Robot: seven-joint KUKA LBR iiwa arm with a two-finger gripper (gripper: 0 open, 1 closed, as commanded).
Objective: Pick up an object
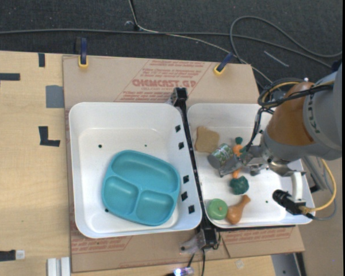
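The right bin [250, 112] holds several small objects: a tan block [207, 138], a grey-green crumpled piece [221, 155], a small orange bit [237, 149], a dark green lump [239, 184], a green round disc [217, 209] and a tan drumstick-shaped toy [238, 209]. My gripper [240, 167] hangs low in the middle of this bin, right beside the grey-green piece and just above the dark green lump. The grey arm with its orange band [293, 122] covers the bin's right part.
The left bin [80, 125] holds a teal divided tray [140, 187]. A black divider [187, 154] runs between the bins. Both bins rest on a cardboard sheet [161, 79]. Cables [276, 25] lie behind the bench.
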